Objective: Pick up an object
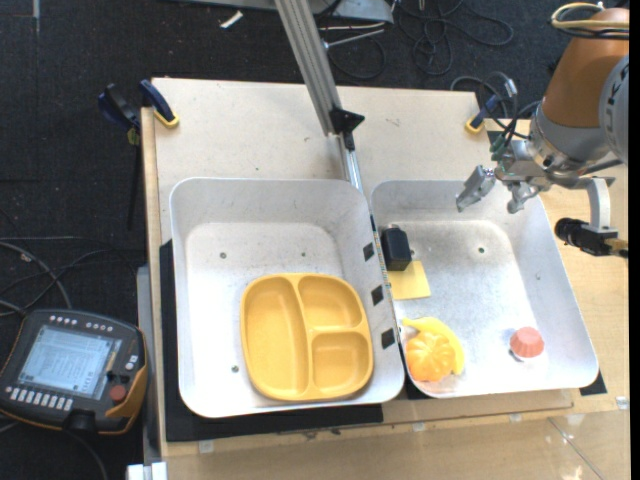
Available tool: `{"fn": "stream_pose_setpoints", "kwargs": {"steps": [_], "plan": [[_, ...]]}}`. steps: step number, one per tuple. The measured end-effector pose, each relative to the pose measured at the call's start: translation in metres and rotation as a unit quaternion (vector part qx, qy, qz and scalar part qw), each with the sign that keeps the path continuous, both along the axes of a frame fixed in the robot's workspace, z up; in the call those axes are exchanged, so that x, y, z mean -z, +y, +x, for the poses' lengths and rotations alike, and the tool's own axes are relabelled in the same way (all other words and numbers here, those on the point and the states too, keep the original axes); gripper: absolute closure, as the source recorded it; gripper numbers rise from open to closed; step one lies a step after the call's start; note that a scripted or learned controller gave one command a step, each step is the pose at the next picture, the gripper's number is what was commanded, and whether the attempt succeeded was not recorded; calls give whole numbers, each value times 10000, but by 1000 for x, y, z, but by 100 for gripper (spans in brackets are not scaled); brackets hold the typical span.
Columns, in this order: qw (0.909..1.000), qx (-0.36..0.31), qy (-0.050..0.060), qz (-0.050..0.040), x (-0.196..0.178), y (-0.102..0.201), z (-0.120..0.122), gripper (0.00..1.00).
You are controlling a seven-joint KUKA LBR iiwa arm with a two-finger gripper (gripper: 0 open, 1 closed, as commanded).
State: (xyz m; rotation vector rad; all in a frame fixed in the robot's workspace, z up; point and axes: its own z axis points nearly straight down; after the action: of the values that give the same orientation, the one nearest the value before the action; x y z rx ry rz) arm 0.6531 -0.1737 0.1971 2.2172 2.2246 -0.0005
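The desk (250, 128) is carrying two shallow white bins of thin, smooth, speckled plastic. In the left bin (200, 218) a yellow tray (305, 336) is lying flat: rigid moulded plastic with three compartments and rounded corners, light but broad, so it is probably offering only its thin rim to pinch.

The right bin (560, 298) is holding the likelier picks. A yellow squash-like toy (435, 353), lumpy and glossy, is sitting at the near left corner, touching the wall; it is looking light and perhaps slightly soft, best taken across its ribbed middle. A flat pale yellow pad (410, 280) is lying just beside the divider, likely too thin to grip from above. A small black block (396, 246), matte and stiff, is resting against its far edge. A small pink cap-shaped piece (526, 343), smooth and round, is sitting near the right wall and could be slipping out.

The claw (495, 190) is hovering over the right bin's far edge, spread apart and pinching nothing.
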Motion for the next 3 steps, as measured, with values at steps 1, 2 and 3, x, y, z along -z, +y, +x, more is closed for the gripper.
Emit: {"fn": "stream_pose_setpoints", "kwargs": {"steps": [1, 2, 3], "plan": [[10000, 0, 2, -2, 0, 0, 0, 0], [10000, -3, 22, 6, 51, 10, 3, 0], [10000, -2, 24, 4, 104, 10, 3, 0]]}}
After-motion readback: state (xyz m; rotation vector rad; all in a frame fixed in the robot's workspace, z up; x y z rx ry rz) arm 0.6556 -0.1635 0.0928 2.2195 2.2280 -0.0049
